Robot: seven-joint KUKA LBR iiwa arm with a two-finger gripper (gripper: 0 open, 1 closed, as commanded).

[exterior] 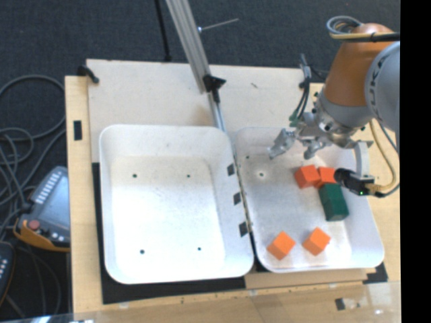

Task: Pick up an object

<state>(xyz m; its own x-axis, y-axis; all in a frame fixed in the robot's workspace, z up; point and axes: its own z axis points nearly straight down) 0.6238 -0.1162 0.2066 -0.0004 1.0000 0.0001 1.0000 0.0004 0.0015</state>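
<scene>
My gripper (296,147) hangs over the back of the right bin (266,200), open, with one finger (279,144) to the left and the other near the orange blocks; nothing sits between them. Just below and right of it, two orange blocks (308,177) lie side by side, the second (327,175) partly behind a black part of the arm. A dark green block (333,202) lies in front of them. Two more orange cubes rest near the bin's front edge, one (281,245) left of the other (316,241).
The left bin (168,200) sits beside the right one on the bench. A slanted aluminium post (192,42) rises behind the bins. Cables and a handheld pendant (47,207) lie on the floor at the left.
</scene>
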